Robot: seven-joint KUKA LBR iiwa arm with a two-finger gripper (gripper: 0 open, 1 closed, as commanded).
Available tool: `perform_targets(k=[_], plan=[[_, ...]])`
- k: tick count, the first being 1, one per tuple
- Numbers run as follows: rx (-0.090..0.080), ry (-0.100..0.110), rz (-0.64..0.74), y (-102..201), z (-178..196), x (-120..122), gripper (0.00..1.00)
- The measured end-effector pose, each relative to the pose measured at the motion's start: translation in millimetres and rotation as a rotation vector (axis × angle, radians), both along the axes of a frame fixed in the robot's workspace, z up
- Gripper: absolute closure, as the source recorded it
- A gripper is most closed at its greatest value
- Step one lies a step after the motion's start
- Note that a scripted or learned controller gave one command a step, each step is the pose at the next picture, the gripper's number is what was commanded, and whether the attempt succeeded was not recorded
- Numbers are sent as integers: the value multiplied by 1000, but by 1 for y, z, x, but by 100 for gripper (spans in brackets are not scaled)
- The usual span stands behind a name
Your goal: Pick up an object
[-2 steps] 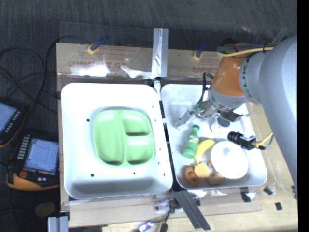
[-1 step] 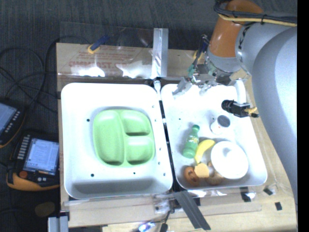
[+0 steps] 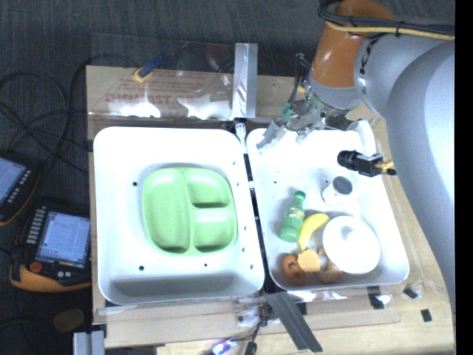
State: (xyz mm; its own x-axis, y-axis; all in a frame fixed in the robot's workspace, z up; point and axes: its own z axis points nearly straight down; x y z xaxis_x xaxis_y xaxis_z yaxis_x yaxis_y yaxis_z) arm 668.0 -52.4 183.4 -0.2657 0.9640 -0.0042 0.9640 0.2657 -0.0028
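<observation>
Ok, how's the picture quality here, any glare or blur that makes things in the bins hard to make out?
In the camera view, the right bin is overexposed, so its white floor washes out and the white round lid barely stands apart from it; the gripper near that bin's far edge is soft and small, its fingers unclear; the green tray in the left bin reads cleanly.

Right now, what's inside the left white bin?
The left shallow white bin holds a light green divided plastic tray, lying flat near its centre, with three compartments. Whatever bin floor lies beneath the tray is covered, so anything under it cannot be seen.
</observation>
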Motion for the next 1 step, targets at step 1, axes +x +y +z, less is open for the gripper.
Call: perform_targets(k=[1], plan=[[1,0,185,34,0,0,0]])
